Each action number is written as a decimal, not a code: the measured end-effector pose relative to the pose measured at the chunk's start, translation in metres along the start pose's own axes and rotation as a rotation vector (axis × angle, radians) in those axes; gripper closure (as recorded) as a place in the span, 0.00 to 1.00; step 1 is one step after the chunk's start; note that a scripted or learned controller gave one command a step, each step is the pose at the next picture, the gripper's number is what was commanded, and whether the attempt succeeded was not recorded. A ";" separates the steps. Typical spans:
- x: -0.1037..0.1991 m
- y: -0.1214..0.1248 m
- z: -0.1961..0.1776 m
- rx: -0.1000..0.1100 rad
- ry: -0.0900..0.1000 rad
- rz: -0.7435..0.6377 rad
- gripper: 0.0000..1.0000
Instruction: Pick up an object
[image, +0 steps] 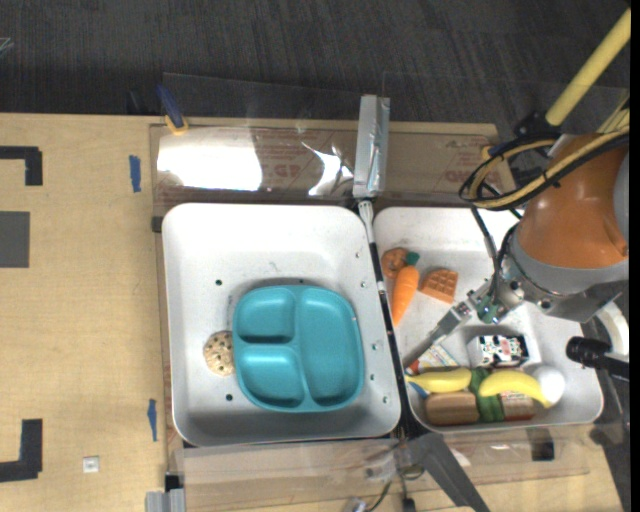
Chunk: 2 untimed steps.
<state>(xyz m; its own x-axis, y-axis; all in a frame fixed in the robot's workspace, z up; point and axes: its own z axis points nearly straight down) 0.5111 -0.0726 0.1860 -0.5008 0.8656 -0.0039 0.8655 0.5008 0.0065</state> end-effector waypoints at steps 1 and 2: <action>-0.019 0.050 0.002 0.003 0.002 -0.091 0.00; -0.076 0.071 0.069 0.009 0.004 0.064 0.00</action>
<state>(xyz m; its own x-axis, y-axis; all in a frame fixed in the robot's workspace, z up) 0.6112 -0.1029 0.1182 -0.4443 0.8959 0.0002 0.8959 0.4443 -0.0024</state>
